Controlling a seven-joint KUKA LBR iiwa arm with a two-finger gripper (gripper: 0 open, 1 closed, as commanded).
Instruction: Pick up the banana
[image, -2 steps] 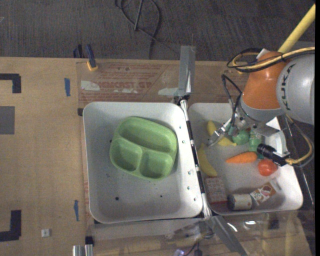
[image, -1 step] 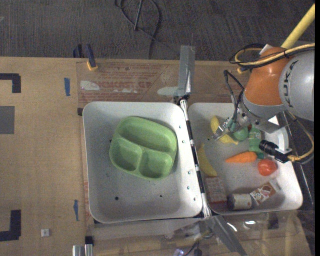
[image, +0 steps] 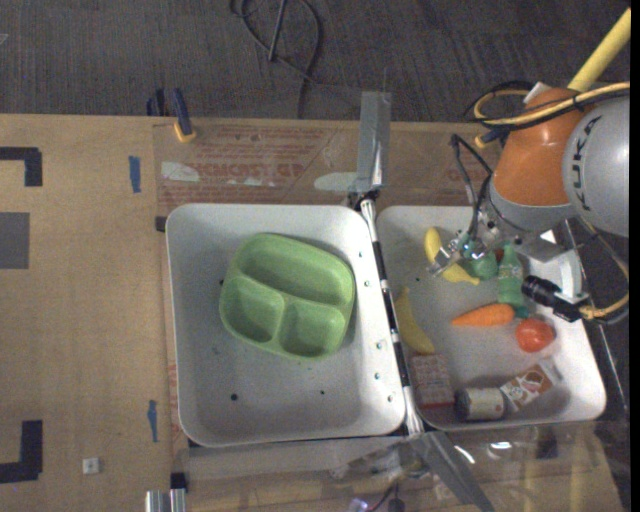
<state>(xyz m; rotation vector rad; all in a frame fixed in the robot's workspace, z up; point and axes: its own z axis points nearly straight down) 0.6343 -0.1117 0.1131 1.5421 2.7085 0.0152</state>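
The arm (image: 545, 150) reached into the right bin (image: 590, 385), its gripper (image: 468, 248) low near that bin's upper left, beside a small yellow piece (image: 433, 243); whether its fingers were apart or together could not be told. The banana (image: 411, 325) lay along the bin's left wall, below the gripper and apart from it. A carrot (image: 483, 317), tomato (image: 535, 335) and can (image: 481, 403) lay nearby. The left bin (image: 190, 300) held a green tray (image: 288, 296).

I see dark grey carpet floor (image: 150, 40) up top, black cable (image: 285, 35) lying on it, tan cardboard-covered bench (image: 80, 300) with black tape marks (image: 22, 165), blue tape bits (image: 134, 173).
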